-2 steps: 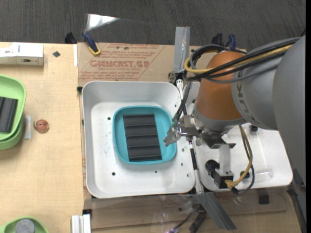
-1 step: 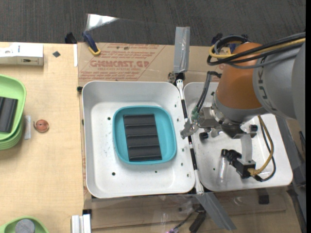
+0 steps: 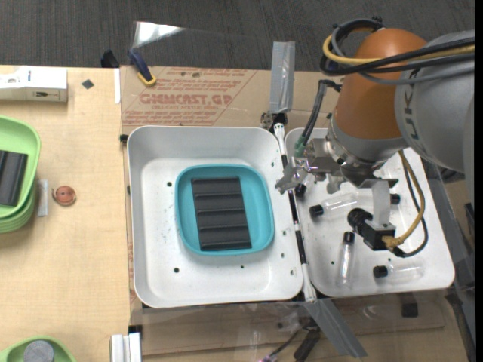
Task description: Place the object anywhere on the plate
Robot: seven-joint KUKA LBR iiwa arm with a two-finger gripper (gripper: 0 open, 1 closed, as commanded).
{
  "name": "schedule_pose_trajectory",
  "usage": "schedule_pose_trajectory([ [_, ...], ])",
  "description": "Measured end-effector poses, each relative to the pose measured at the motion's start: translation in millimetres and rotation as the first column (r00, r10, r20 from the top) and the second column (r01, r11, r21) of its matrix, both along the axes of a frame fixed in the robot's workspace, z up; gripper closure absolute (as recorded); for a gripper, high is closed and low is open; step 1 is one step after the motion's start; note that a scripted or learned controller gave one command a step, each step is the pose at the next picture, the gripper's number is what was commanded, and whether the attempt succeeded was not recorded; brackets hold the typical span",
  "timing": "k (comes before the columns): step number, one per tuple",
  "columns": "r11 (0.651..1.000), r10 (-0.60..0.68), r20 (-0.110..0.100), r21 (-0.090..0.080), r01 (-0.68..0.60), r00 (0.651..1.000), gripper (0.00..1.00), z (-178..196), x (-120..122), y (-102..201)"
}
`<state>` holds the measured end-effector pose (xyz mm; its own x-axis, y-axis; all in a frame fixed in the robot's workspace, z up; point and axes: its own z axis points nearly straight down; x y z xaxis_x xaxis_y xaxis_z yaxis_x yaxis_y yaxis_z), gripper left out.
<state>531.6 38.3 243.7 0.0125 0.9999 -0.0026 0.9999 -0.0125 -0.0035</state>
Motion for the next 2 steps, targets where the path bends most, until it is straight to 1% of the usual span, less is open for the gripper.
schedule_pose_trajectory([
  [1, 1.0, -0.025, -0.001, 0.001, 0.025, 1.0, 0.0, -53.7, -34.8, 20.7],
  [2, 1.0, -0.019, 0.0, 0.0, 0.019, 1.0, 0.0, -53.5, -9.1, -33.8],
])
